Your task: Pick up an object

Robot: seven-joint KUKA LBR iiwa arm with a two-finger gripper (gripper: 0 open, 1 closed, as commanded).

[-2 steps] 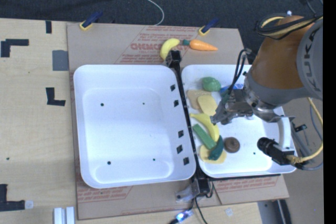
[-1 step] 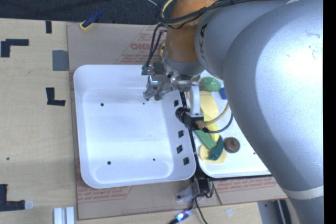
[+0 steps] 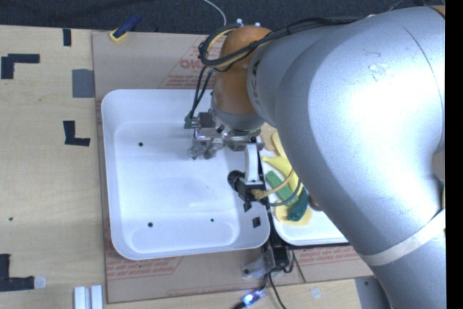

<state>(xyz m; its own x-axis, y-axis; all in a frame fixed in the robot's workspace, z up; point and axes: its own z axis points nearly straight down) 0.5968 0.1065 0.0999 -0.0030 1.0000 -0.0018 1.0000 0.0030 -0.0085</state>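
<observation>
Presently the gripper hangs over the left bin's far right corner; whether it is spread or closed, I cannot tell. A yellow object and a green object lie against the right bin's left wall, half under the arm. They are probably light and pliable, best pinched across a narrow exposed part.

arm over left bin | green-yellow items in right bin
</observation>
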